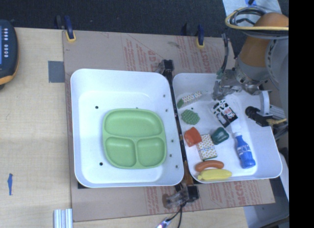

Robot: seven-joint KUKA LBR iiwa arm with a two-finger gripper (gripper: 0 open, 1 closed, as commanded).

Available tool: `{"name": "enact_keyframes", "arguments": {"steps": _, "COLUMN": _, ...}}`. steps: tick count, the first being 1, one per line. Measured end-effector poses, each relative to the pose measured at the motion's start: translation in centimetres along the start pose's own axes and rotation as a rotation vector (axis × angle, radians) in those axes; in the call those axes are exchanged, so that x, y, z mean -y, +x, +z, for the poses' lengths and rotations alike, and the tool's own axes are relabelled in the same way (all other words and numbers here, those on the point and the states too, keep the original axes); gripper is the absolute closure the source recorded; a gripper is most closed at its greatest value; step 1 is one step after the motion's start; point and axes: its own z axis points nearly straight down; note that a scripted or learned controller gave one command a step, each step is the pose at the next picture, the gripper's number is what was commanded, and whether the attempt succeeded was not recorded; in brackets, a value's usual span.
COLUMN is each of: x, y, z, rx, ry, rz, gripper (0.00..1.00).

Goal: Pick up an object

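Several small objects lie in the right bin (pixel 267 173). Among them are a black-and-white patterned piece (pixel 224 112), a blue bottle (pixel 244 151), a dark green piece (pixel 219 135), an orange-red block (pixel 192 136) and a patterned block (pixel 207 147). There are also a green round piece (pixel 190 117), a pale stick (pixel 191 97), a sausage (pixel 209 165) and a yellow banana (pixel 214 175). My gripper (pixel 222 89) hangs over the bin's far side, just beyond the black-and-white piece. I see nothing held in it.
The left bin (pixel 86 124) holds a light green divided plate (pixel 134 137). The grey arm with its orange band (pixel 260 45) fills the upper right. A black part (pixel 257 115) juts over the right bin's right rim. A blue-and-yellow device (pixel 7 50) sits at the far left.
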Motion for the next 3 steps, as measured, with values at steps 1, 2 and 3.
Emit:
{"name": "enact_keyframes", "arguments": {"steps": 1, "x": 6.3, "y": -3.4, "z": -3.5, "rx": -0.002, "ry": 0.001, "rz": 0.006, "gripper": 1.00}}
{"name": "enact_keyframes", "arguments": {"steps": 2, "x": 6.3, "y": -3.4, "z": -3.5, "rx": -0.003, "ry": 0.001, "rz": 0.006, "gripper": 0.00}}
{"name": "enact_keyframes", "arguments": {"steps": 3, "x": 9.3, "y": -3.3, "z": 1.2, "rx": -0.003, "ry": 0.002, "rz": 0.004, "gripper": 0.00}}
